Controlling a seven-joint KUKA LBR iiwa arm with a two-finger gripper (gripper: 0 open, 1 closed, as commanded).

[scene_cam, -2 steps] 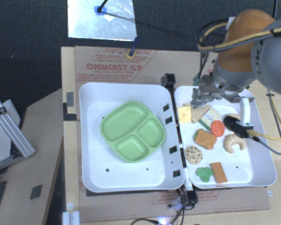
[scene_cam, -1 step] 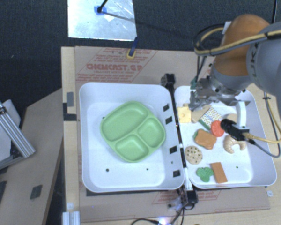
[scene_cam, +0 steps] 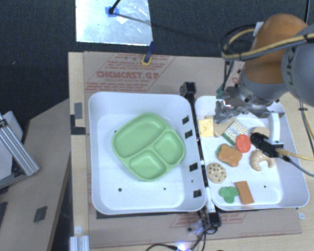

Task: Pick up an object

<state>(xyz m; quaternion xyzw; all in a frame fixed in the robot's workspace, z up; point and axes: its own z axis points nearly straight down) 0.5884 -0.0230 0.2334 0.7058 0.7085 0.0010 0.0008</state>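
My gripper hangs low over the far left part of the right bin. Just below it lie a yellow cheese block and a pale speckled cracker. Further toward the front sit a red tomato, an orange toast piece, a tan croissant, a chocolate-chip cookie, a green broccoli and a brown wafer. Nothing is visibly held.
The left bin holds a green divided plate. A black divider with clips runs between the bins. The grey arm with its orange band reaches in from the upper right.
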